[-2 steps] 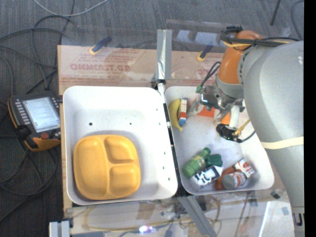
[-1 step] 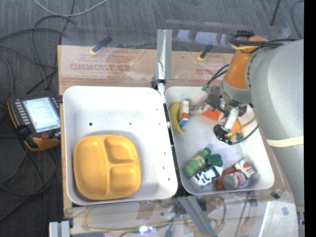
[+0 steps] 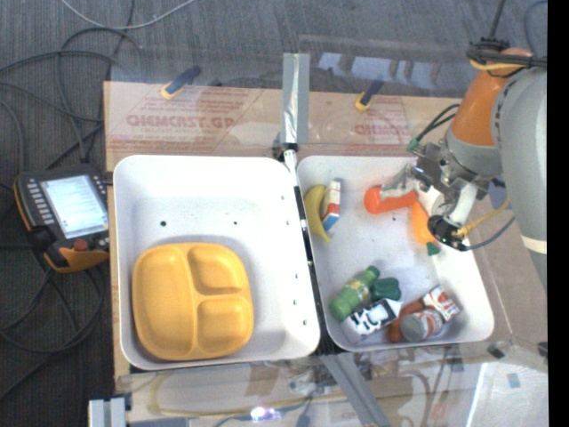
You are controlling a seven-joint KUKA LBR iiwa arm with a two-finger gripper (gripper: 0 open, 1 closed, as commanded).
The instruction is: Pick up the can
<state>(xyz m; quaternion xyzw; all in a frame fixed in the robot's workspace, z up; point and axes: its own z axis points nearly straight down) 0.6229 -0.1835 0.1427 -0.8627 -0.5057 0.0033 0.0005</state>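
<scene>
The can (image 3: pixel 425 317) is red and white with a grey top. It lies tilted in the front right corner of the right bin (image 3: pixel 471 269). My gripper (image 3: pixel 429 188) hangs over the back right part of that bin, close above an orange L-shaped toy (image 3: pixel 391 200). It is well behind the can and apart from it, and nothing from the bin is visibly held. The grey arm with its orange band (image 3: pixel 476 109) comes in from the right edge.
A green bottle (image 3: pixel 356 294) and a black-and-white object (image 3: pixel 372 317) lie just left of the can. A banana (image 3: pixel 316 212) and a white tube (image 3: pixel 332 201) lie by the right bin's left wall. The left bin (image 3: pixel 204 185) holds a yellow divided plate (image 3: pixel 191 301).
</scene>
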